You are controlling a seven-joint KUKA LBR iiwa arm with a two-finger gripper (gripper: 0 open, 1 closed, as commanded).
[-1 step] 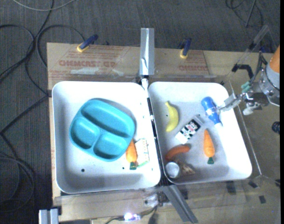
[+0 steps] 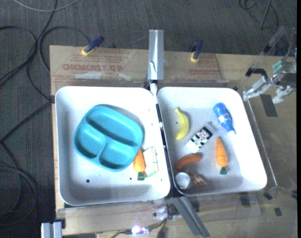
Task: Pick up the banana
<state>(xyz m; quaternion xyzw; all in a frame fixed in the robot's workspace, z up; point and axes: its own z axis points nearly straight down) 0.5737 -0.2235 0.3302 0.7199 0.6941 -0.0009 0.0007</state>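
The yellow banana (image 2: 181, 123) lies in the right bin (image 2: 249, 133), in its upper left part, curved and running top to bottom close to the divider between the bins. Nothing touches it. A black-and-white small box (image 2: 200, 137) lies just to its lower right, with a narrow gap between them.
The right bin also holds a blue bottle (image 2: 224, 117), a carrot (image 2: 220, 154), a reddish sausage shape (image 2: 188, 160), a white cup (image 2: 182, 180) and a brown item (image 2: 197, 180). The left bin (image 2: 66, 172) holds a blue divided tray (image 2: 108, 137), another carrot (image 2: 139, 163) and a card (image 2: 150, 160). A pale metal fixture (image 2: 269, 83) stands off the bench's right edge.
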